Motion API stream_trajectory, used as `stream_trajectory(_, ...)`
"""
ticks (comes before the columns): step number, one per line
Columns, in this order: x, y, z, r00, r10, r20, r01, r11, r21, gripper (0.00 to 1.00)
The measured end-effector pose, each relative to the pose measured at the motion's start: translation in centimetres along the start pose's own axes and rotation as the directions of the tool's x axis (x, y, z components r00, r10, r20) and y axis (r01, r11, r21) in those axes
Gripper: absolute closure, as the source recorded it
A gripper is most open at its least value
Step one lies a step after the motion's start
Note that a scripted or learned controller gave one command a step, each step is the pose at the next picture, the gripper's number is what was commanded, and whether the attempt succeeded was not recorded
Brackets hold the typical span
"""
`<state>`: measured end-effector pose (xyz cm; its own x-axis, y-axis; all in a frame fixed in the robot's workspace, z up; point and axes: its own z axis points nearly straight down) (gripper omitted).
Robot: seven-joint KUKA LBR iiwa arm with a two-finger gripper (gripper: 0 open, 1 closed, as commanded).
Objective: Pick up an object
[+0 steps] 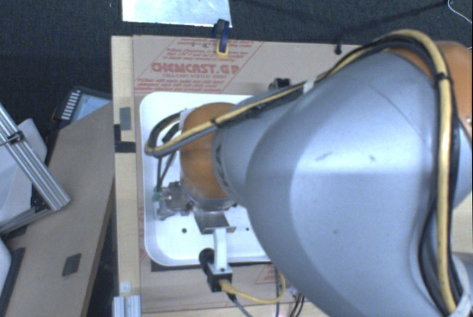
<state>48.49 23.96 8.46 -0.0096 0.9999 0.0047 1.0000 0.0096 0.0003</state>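
Arm [347, 182] low over the bin [166, 253] — it hides the gripper; you can't tell its state, nor where any object lies. Risk: it probably closes on nothing — blind descent.

txt: "CHEMCAST GP" red print | on: brown sheet [196, 60] under bin | other txt unreadable

Grey arm [347, 182] looms over white bin [151, 116], orange band [201, 153] low.
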Motion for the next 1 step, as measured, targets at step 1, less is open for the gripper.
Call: stream_trajectory(1,-0.48,0.15,-0.01,1.0,0.008,0.003,-0.008,1.0,0.0,0.0)
